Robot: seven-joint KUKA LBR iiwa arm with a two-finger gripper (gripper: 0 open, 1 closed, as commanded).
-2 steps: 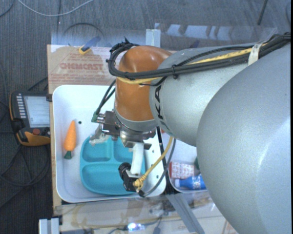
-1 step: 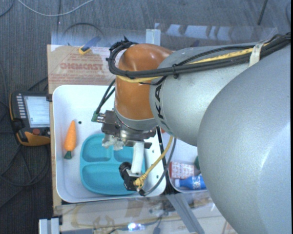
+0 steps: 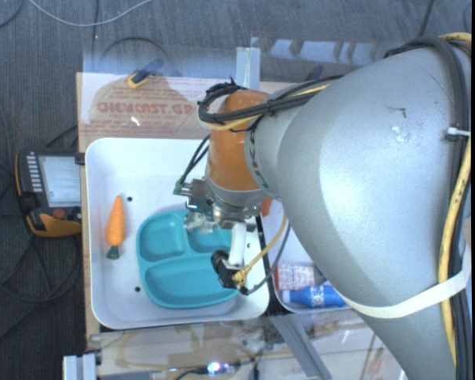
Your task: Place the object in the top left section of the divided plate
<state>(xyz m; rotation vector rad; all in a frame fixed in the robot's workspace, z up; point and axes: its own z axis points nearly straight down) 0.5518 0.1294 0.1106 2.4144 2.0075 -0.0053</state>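
Closest to the lens: grey arm (image 3: 364, 172), huge, fills the 3 o'clock side and reaches in twd centre. Its orange band (image 3: 231, 149) sits just above the wrist.

Below that, the gripper (image 3: 199, 222) hangs over the teal divided plate (image 3: 162, 291), at the plate's 12–1 o'clock rim, abt where the two small sections meet. Claw state: can't tell, wrist hardware hides it. Nothing visibly in its grasp. A black plug w/ yellow cable (image 3: 226, 269) dangles from the wrist over the plate's 3 o'clock side.

Plate lies flat in the left bin (image 3: 99, 291), twd the bin's 5 o'clock corner: one big section on the near side, two small ones on the far side.

Carrot (image 3: 115, 222), orange w/ green end, lies on the bin floor at the plate's 9 o'clock. It's near the plate, not touching, lengthwise 12-to-6, green end at 6. It's well apart from the gripper.

Right bin (image 3: 285, 305), mostly under the arm, has a blue-and-white tube (image 3: 313, 297), w/ a red-and-white packet (image 3: 295, 275) just beside it at 11 o'clock.

Off the bench at 9 o'clock: control pendant (image 3: 51, 188) on dark carpet.

Farthest, at 12 o'clock of the left bin: printed cardboard sheet (image 3: 142, 109), w/ a small yellow-and-blue item (image 3: 140, 76) at its far edge.
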